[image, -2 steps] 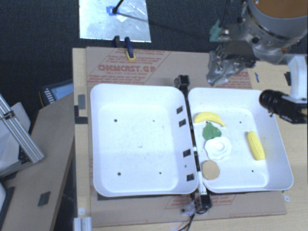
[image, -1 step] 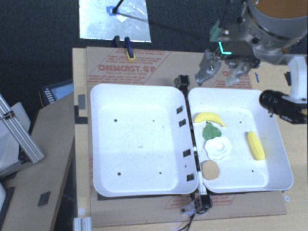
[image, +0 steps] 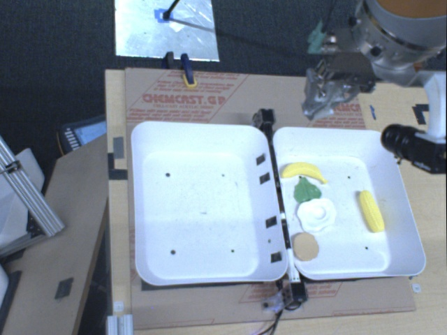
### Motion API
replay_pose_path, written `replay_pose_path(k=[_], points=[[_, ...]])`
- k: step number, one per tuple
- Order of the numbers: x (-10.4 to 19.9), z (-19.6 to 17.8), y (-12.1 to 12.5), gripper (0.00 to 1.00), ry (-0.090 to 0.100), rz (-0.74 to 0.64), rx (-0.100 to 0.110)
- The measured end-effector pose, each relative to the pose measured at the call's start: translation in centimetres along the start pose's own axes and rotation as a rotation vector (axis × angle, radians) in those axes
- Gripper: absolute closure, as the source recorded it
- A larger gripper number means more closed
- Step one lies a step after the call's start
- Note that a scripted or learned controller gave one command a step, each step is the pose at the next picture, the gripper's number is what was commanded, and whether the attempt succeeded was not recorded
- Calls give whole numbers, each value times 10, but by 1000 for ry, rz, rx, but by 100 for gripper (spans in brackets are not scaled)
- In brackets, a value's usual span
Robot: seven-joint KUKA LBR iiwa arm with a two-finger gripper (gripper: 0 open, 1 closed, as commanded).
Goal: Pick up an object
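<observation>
The right bin [image: 391,257] holds several toy foods near its left wall: a yellow banana [image: 303,171], a green leaf [image: 306,190], a white fried egg [image: 316,215] and a round tan cookie [image: 305,246]. A yellow corn cob [image: 371,211] lies further right in the same bin. My gripper [image: 320,105] hangs above the bench just behind the right bin's far edge, well above and apart from the foods. Nothing shows between its metal fingers.
The left bin [image: 150,257] sits beside the right one, joined by black clips along the shared wall [image: 269,180]. A black cylinder [image: 412,145] juts over the right bin's far right corner. A shiny sheet [image: 166,19] lies at the back.
</observation>
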State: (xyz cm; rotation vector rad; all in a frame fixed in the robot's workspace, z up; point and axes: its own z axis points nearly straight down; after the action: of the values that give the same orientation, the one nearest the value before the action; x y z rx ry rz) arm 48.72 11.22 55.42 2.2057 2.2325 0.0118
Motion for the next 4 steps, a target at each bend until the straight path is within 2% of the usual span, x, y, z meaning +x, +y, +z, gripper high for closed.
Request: replay_pose_path(k=[1,2,3,4], points=[[0,0,0,0,0,-1,1],[0,-11,0,100,1,-4,-3],[0,-11,0,0,1,-6,-2],[0,-22,1,100,2,-8,-5]])
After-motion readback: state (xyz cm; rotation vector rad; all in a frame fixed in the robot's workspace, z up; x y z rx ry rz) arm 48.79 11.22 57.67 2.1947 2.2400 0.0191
